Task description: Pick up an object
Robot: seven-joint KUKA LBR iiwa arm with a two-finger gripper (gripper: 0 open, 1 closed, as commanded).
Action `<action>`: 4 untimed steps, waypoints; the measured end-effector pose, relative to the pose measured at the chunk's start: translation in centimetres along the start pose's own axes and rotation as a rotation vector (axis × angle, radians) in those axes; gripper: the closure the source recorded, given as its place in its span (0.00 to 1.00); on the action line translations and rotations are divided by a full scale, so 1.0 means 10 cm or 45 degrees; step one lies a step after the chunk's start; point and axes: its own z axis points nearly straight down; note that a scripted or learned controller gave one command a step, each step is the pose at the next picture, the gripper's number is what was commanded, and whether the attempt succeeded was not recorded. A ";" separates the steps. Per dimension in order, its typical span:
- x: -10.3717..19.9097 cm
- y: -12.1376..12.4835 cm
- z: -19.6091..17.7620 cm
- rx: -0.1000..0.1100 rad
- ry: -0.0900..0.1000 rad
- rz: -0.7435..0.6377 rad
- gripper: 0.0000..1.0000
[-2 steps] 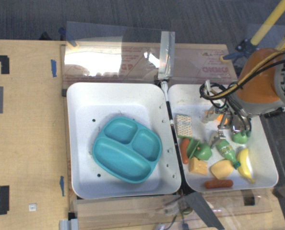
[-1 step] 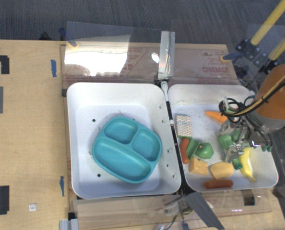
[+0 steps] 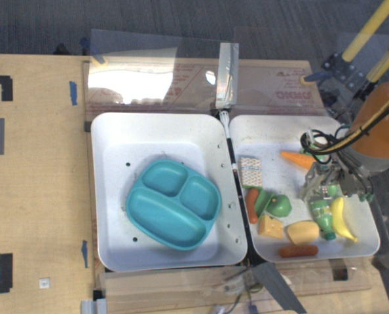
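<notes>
Gripper (image 3: 323,190) is low in the right bin (image 3: 368,244), directly over a green toy bottle (image 3: 323,218); grip state of the jaws cannot be told. Bottle lies just below the jaws, long axis running toward the bin's near edge, banana (image 3: 342,220) alongside. Toys are clustered, crowding any approach.

Both bins (image 3: 109,136) smooth white plastic, faint sheen. Teal divided plate (image 3: 173,204) matt plastic; banana (image 3: 342,220) and green pepper (image 3: 274,205) glossy moulded plastic. Table (image 3: 31,195) raw matt board, clear glossy sheet (image 3: 142,77) behind the bins.
</notes>
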 end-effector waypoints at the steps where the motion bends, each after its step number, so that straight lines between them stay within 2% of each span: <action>1: -0.43 -0.20 0.15 0.000 0.022 0.535 1.00; 2: -0.43 -0.20 0.16 0.000 0.023 0.535 0.00; 3: 0.47 0.40 0.12 -0.003 0.023 0.436 0.00; 4: 0.64 0.90 0.11 -0.002 0.013 0.434 0.00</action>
